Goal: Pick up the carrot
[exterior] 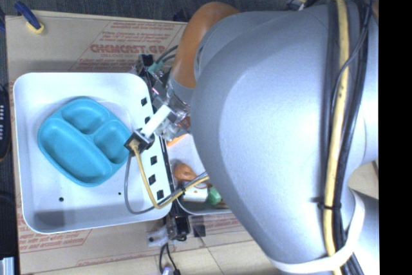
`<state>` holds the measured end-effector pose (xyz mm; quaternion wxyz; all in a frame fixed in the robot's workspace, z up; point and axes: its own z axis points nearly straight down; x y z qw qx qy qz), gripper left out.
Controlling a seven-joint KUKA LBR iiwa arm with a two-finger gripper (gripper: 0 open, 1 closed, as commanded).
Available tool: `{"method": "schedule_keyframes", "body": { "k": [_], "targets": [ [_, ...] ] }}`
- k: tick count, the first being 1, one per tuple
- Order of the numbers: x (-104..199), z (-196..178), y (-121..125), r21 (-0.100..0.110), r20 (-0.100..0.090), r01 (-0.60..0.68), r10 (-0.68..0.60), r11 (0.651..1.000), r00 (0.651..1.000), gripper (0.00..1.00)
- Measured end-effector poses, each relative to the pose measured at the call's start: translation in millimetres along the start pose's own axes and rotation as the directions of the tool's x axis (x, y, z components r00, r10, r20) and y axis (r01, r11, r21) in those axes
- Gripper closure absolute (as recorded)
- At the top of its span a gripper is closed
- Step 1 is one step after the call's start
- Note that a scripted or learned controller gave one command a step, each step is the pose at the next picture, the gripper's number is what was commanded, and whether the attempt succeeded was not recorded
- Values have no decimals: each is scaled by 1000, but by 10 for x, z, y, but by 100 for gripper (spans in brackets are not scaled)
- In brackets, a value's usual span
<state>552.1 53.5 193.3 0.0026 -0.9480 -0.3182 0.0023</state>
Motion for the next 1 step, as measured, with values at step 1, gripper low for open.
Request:
{"method": "schedule_keyframes", "body": {
  "k": [1],
  "targets": [
    [-346,28,249,5,5,482,-482,876,876,100]
  ]
}}
